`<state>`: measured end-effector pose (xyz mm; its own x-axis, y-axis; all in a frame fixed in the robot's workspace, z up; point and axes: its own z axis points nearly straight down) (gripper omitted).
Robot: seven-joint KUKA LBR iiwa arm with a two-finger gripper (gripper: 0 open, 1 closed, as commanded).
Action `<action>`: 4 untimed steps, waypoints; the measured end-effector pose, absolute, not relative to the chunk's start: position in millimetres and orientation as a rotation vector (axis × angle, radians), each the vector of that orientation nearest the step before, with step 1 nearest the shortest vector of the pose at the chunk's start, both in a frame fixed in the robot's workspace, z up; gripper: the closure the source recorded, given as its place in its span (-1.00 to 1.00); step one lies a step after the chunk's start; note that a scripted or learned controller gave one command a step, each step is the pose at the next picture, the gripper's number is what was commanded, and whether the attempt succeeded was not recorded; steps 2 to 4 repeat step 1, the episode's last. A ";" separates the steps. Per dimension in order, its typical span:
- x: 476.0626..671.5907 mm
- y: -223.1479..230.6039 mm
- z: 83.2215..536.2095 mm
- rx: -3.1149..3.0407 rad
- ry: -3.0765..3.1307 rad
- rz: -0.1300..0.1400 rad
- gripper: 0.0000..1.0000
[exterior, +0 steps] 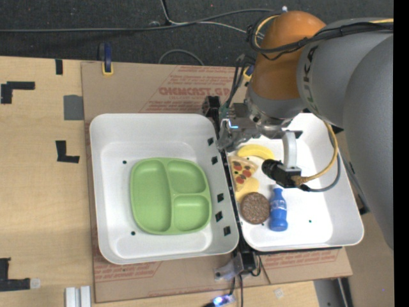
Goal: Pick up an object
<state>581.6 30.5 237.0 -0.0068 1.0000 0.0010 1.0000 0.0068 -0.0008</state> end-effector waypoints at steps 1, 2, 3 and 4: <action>582.2 87.5 222.8 -2.212 -2.227 0.003 1.00; 582.2 87.5 222.8 -2.212 -2.227 0.003 1.00; 582.2 87.5 222.8 -2.212 -2.227 0.003 1.00; 582.2 87.5 222.8 -2.212 -2.227 0.003 1.00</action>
